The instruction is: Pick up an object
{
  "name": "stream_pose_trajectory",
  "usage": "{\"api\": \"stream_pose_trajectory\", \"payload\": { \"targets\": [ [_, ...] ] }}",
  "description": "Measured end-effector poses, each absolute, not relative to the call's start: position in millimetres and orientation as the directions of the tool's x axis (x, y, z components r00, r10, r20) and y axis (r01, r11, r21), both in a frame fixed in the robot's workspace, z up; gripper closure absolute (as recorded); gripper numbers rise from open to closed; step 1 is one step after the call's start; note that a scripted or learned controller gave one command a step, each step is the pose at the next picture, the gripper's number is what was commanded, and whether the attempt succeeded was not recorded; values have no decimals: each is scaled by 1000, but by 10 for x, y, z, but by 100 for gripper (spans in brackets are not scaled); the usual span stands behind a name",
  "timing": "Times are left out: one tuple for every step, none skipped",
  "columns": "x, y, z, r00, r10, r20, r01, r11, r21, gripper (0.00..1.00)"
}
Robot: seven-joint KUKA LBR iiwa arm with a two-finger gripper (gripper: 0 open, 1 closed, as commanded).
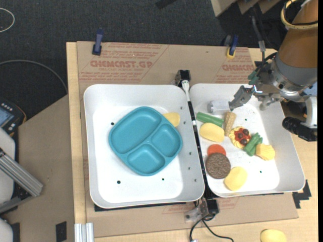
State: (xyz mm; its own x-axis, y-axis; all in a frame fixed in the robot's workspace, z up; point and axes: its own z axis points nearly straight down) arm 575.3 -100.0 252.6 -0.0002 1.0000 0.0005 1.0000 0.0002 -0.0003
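Note:
The right bin holds several toy foods: a green vegetable, a beige corn cob, a yellow potato-like piece, a pizza slice, a red disc, a brown cookie and a yellow lump. A pale clear piece lies near the bin's back. My gripper hangs over the back of this bin, just right of the clear piece and above the corn cob. Nothing is seen held in it.
The left bin holds a blue divided plate with a yellow piece at its upper right edge. A green piece and a yellow piece lie right of the pizza. Blue clamps stand on the board's back edge.

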Motion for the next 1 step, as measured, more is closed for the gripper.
{"api": "stream_pose_trajectory", "payload": {
  "targets": [
    [5437,-1146,1502,4,1000,2,1000,-4,-11,0]
  ]
}}
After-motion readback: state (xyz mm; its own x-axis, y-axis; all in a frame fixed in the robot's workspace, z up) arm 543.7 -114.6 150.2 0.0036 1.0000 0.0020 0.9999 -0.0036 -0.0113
